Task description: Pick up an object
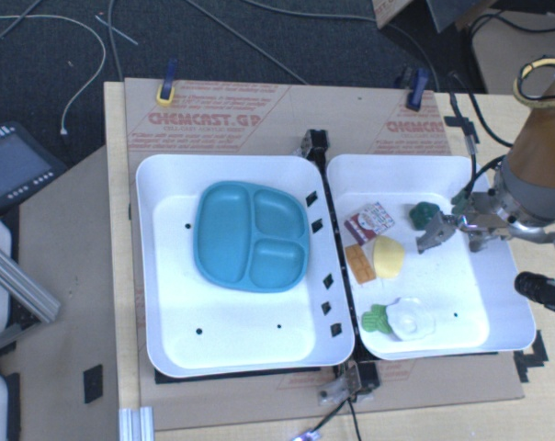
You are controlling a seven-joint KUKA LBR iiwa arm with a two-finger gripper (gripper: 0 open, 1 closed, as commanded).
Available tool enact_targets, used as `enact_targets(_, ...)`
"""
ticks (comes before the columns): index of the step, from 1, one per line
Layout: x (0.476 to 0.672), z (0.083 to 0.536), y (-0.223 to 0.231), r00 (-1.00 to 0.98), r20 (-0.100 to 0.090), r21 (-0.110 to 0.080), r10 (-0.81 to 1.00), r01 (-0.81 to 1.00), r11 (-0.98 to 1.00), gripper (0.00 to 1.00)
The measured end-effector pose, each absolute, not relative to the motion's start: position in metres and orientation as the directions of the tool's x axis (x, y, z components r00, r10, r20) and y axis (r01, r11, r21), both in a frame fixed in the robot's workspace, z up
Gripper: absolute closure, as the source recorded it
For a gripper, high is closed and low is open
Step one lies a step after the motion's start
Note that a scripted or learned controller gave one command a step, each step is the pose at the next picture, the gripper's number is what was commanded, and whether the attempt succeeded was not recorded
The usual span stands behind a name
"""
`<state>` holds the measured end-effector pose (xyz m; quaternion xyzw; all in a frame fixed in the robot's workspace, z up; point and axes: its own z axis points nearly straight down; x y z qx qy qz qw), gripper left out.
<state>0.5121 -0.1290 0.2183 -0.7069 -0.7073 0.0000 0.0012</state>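
Now the grey two-finger gripper [436,237] is poised low at right of frame, beside the dark green round object [424,214] in the right white bin [498,329], evidently for picking; its opening cannot be told.

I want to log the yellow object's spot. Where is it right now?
The yellow object lies in the right bin, near its left wall, touching the orange block on its left and below the red-and-white packet.

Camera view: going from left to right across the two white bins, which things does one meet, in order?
Blue divided plate → red-and-white packet → yellow object → dark green object → gripper.
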Motion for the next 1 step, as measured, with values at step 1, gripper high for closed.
enact_targets(1,0.5156,0.1727,-0.1221,0.000,0.003,-0.007,1.000,1.000,0.000,0.00)
